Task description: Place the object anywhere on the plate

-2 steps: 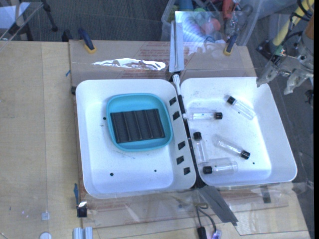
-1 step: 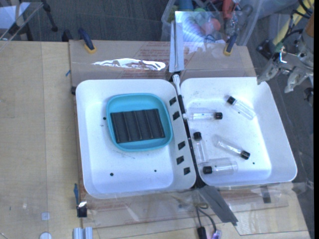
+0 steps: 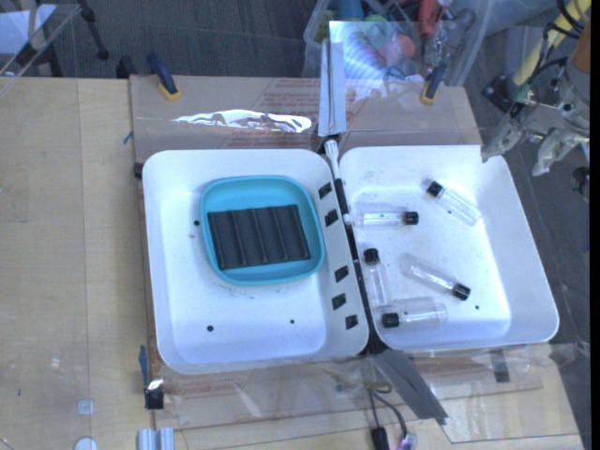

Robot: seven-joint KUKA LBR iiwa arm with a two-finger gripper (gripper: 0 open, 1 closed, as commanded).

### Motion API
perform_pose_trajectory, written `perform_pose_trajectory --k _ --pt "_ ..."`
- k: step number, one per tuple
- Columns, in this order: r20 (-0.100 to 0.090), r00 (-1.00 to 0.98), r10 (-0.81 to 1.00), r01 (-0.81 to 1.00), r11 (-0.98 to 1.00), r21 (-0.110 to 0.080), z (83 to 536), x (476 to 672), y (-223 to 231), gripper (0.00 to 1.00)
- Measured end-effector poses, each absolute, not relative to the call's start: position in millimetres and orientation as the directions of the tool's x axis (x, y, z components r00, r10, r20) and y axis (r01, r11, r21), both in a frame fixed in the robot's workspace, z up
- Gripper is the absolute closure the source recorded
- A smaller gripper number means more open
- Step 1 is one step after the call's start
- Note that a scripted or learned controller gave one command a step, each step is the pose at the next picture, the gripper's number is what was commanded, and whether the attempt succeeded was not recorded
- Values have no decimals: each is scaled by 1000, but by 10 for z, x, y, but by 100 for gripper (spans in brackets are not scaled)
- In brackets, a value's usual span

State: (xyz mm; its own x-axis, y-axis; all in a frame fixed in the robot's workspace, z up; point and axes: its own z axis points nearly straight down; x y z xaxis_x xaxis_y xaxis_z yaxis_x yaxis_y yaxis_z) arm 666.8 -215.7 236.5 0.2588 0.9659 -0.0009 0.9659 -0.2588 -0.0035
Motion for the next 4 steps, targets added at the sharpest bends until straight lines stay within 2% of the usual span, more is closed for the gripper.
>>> perform_pose_trajectory --k 2,3,4 --pt "-1 386 922 922 -386 1 2418 6665 -2162 0" --pt "-1 382 924 924 -382 -5 2333 6663 -2151 0" --pt "-1 389 921 921 -389 1 2400 6669 -2155 0"
